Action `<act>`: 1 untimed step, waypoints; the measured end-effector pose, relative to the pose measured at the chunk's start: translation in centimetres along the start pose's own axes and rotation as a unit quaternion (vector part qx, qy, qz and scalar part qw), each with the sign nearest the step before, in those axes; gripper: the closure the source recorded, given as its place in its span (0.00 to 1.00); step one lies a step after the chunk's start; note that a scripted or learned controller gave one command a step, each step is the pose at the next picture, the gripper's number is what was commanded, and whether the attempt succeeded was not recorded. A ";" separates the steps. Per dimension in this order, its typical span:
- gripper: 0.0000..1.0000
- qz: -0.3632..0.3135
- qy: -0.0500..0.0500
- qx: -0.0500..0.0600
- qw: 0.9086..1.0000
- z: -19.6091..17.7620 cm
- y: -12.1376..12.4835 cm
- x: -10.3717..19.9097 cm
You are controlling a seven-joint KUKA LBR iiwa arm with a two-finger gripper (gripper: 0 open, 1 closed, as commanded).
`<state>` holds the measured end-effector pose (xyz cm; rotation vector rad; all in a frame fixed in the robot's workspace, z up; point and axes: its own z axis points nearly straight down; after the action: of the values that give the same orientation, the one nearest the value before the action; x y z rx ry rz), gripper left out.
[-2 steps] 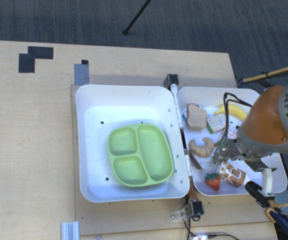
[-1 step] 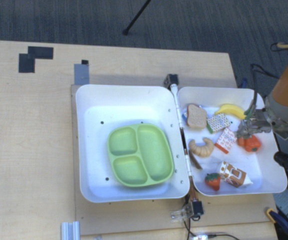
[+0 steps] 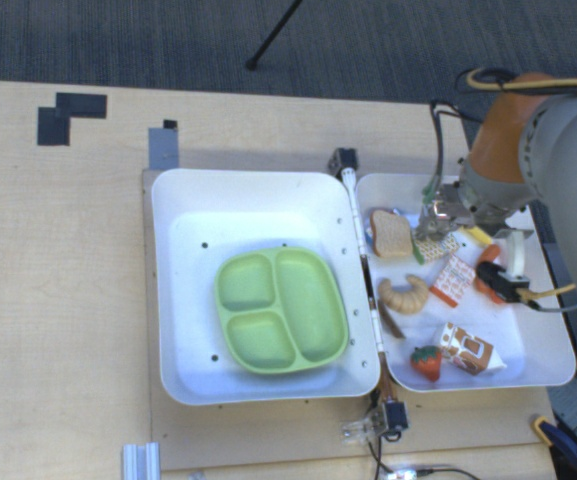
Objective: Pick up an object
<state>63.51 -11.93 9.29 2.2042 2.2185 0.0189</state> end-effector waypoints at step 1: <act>1.00 0.001 0.000 0.007 1.000 -4.7 -1.6 -6.4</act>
<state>61.83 -18.34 13.92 2.2140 2.2224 0.0028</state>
